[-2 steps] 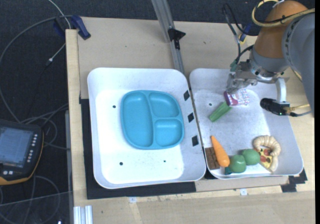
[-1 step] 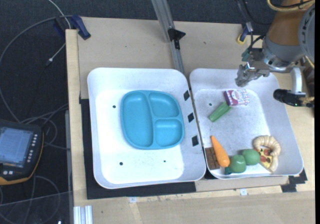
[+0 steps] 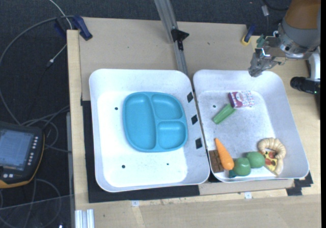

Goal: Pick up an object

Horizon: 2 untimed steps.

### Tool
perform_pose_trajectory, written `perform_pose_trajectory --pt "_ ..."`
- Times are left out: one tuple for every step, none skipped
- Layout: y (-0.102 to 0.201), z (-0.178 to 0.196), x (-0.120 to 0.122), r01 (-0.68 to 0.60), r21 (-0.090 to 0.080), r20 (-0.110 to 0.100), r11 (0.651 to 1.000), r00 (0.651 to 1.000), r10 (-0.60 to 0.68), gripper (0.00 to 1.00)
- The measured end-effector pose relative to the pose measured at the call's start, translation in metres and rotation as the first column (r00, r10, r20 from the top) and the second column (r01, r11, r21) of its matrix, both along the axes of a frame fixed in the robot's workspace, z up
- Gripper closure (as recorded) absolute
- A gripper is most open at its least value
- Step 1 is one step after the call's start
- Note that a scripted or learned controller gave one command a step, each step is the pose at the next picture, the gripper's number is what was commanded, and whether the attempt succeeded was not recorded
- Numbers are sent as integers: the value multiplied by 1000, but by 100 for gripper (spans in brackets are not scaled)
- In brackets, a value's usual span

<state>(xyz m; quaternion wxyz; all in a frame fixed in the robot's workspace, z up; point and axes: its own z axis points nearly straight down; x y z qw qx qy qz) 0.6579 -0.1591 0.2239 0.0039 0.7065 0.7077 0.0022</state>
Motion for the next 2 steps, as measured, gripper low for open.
perform_pose_trajectory --pt "0 24 1 0 1 -3 1000 1000 0 100" --pt "54 31 -5 -5 6 -10 1000 1000 5 100"
